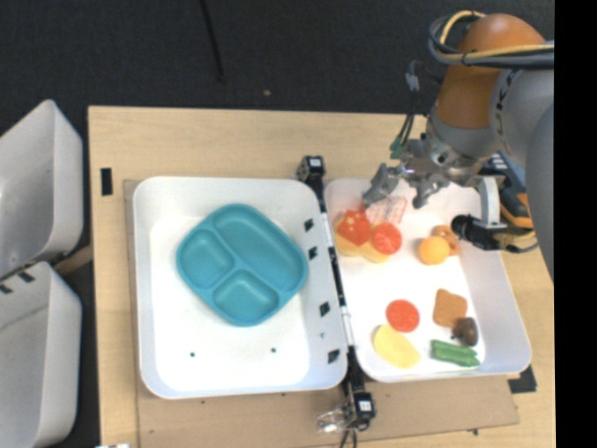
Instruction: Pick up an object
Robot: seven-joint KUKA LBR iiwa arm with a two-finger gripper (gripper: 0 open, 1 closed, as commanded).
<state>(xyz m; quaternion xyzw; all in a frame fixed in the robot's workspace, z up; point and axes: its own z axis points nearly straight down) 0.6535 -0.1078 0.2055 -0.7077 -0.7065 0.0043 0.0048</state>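
Observation:
My gripper (pixel 402 189) hangs over the far end of the right bin (pixel 494 283), open, with nothing between its two grey fingers (pixel 378 186). Just below it lies a pale pink piece (pixel 388 211). In front of that sit two red tomato-like pieces (pixel 353 225) (pixel 385 240) on a yellow-orange piece (pixel 359 247). An orange fruit (pixel 434 249) lies to the right of them.
The near half of the right bin holds a red disc (pixel 403 315), a yellow lemon shape (pixel 396 347), a green pod (pixel 454 353), a brown slice (pixel 450 306) and a dark lump (pixel 465 330). A blue divided plate (pixel 242 262) lies in the left bin (pixel 159 343).

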